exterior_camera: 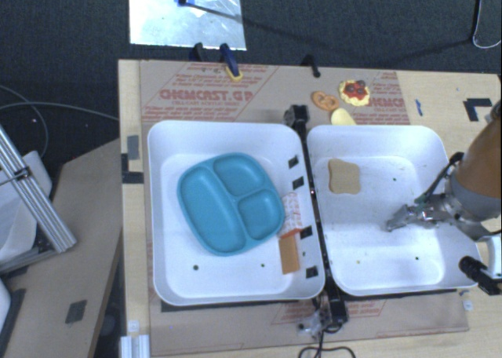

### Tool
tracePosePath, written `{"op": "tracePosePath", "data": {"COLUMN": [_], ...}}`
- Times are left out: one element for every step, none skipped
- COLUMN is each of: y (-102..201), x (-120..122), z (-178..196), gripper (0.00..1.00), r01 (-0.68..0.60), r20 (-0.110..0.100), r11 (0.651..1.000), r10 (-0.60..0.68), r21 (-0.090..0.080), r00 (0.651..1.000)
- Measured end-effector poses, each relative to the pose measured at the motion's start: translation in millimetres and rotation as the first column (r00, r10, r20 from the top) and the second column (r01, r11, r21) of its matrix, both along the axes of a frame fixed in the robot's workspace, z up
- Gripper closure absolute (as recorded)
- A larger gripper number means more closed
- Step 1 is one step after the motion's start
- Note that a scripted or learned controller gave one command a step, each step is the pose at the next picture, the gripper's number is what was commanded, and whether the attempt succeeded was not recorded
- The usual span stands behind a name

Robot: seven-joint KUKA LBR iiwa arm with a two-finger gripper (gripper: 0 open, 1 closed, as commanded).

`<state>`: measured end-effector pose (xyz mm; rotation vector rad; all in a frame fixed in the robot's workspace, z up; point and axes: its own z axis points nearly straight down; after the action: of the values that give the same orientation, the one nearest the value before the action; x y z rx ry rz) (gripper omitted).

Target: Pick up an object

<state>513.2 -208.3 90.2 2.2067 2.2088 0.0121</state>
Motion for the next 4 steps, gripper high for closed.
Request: {"op": "tracePosePath", "data": {"y": [-1, 101, 187, 307], "x": [3, 0, 16, 3], "z": [12, 22, 99, 101], "gripper": [1.0, 1.0, 1.0, 1.0], "r01": [-0.001, -0.011, -0.013, -0.015], "r20": [0.004, -0.019, -0.009, -0.018], "r11": [1.0, 1.0, 1.0, 1.0], "r10": [0.001, 0.011, 0.013, 0.015], "r21": [-0.003, 0.012, 0.011, 0.014], "r00": [1.0, 1.0, 1.0, 1.0]}}
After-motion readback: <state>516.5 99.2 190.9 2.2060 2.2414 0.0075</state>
